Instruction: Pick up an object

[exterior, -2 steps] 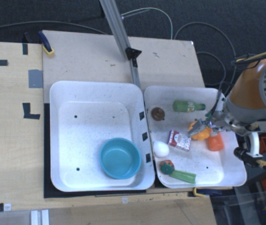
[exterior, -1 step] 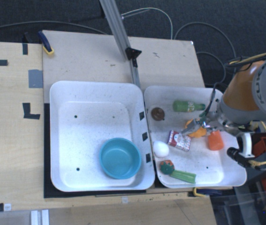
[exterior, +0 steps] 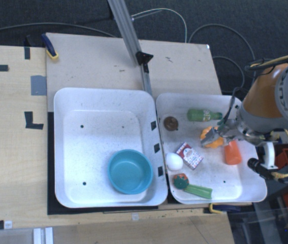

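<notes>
Two shallow white bins sit side by side on the bench. The left bin (exterior: 83,111) holds a blue bowl (exterior: 129,171) near its lower right corner. The right bin (exterior: 250,187) holds the smaller items. The arm (exterior: 268,98), grey with an orange band, reaches in from the right and ends at the gripper (exterior: 212,137), lowered over an orange object (exterior: 211,139) near the bin's middle; whether the fingers are spread or pinching it cannot be told. A green bottle (exterior: 203,115) lies above the gripper. An orange-red block (exterior: 232,153) stands just right of it. A green-handled item (exterior: 192,187) lies near the lower rim. A red-and-white packet (exterior: 189,155) lies beside a white egg (exterior: 173,161). A small brown round object (exterior: 170,123) sits near the left wall.
</notes>
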Robot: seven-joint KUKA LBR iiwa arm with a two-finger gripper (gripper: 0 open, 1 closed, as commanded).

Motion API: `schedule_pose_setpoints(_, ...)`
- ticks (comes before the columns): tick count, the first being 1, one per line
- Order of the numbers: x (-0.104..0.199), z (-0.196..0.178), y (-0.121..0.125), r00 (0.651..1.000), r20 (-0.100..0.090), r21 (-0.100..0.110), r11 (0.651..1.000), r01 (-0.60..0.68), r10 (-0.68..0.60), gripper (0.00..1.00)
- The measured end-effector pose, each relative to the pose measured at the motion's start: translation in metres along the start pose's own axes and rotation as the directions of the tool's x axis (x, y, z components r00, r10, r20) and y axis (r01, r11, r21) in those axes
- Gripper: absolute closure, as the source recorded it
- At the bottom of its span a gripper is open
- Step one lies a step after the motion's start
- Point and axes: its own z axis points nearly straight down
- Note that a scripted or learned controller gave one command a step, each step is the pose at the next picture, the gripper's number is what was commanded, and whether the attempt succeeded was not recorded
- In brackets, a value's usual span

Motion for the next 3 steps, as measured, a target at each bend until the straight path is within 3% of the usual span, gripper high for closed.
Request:
schedule_pose_setpoints(1,-0.006,-0.054,0.01,1.0,0.015,0.01,1.0,-0.008,0.007,1.0)
schedule_pose_setpoints(2,-0.001,-0.112,0.004,1.0,0.014,0.009,1.0,-0.008,0.008,1.0)
schedule_pose_setpoints(3,-0.001,-0.135,0.005,1.0,0.013,0.012,1.0,-0.008,0.008,1.0)
